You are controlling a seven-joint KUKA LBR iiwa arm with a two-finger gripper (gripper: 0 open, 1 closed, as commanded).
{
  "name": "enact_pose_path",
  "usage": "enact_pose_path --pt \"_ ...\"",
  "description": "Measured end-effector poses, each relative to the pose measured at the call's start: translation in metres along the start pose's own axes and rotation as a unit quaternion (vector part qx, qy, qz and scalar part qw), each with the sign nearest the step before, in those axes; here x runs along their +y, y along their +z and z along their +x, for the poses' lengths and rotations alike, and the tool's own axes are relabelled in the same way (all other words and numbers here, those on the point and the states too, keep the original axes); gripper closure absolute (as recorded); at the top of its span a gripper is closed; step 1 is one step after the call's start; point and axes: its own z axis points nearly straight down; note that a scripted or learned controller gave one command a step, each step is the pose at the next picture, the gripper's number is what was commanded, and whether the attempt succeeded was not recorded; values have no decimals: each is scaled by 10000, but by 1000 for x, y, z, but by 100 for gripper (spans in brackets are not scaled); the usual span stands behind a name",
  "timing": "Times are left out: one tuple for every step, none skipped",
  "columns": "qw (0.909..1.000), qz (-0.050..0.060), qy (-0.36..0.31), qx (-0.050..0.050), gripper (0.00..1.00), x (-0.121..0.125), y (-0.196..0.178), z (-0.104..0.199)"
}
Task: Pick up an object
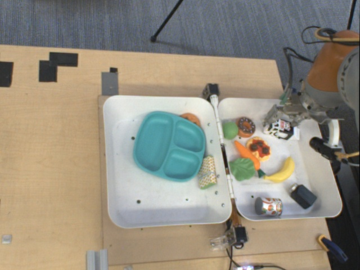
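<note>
Low in the right bin [332,204], a small can [269,206] lies on its side. Above it the toy banana [282,171] (light, stiff, slick; best pinched mid-curve) runs lower left to upper right. Farther up, the gripper [284,118] hovers over a black-and-white item [279,129]; I cannot tell its opening.

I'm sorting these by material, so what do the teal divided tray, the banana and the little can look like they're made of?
The teal divided tray looks like molded plastic: one even colour, soft sheen, rounded compartments. The banana is probably a plastic or foam toy, since its yellow is uniform and smooth. The can looks like metal, with a shiny grey end and a printed label, though a toy replica is possible.
</note>
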Motion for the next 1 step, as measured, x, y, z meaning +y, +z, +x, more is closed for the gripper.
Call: enact_pose_path --pt "10000 15 22 -18 0 14 12 0"
